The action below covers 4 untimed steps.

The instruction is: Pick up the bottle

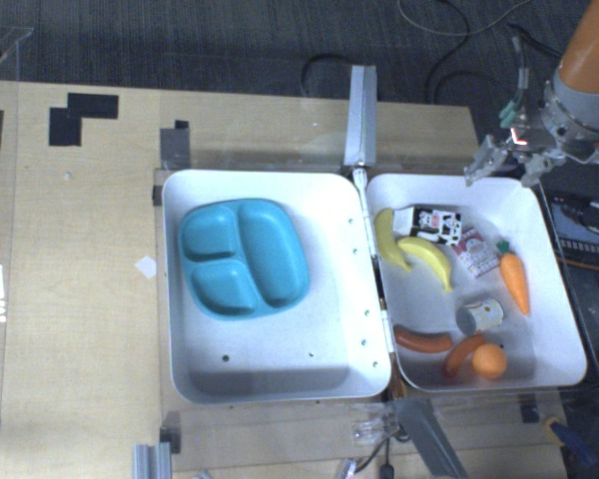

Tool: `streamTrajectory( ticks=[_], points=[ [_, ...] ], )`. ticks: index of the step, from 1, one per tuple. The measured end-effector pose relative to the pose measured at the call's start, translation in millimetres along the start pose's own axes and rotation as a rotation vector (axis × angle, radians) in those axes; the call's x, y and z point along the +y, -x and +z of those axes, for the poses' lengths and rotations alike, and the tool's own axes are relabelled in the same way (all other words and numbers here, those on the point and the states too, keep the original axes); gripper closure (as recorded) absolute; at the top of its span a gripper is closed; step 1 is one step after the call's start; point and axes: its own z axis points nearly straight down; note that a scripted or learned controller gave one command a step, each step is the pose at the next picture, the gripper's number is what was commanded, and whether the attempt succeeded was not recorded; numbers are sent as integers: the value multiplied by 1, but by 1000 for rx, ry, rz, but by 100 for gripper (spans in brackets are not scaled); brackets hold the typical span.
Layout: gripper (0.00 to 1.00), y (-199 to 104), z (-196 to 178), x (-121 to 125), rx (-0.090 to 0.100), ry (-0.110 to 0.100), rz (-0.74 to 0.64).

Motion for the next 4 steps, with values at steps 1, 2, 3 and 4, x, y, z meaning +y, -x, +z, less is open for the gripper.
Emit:
streamTrajectory(
  ticks=[1, 2, 3, 4],
  points=[
    [0, 21, 111, -2, 0, -6, 126],
    [0, 47, 131, 30, -1, -2, 126],
    [0, 58, 5, 32, -1, 0, 150],
    [0, 48, 135, 7, 0, -4, 428]
  ],
)
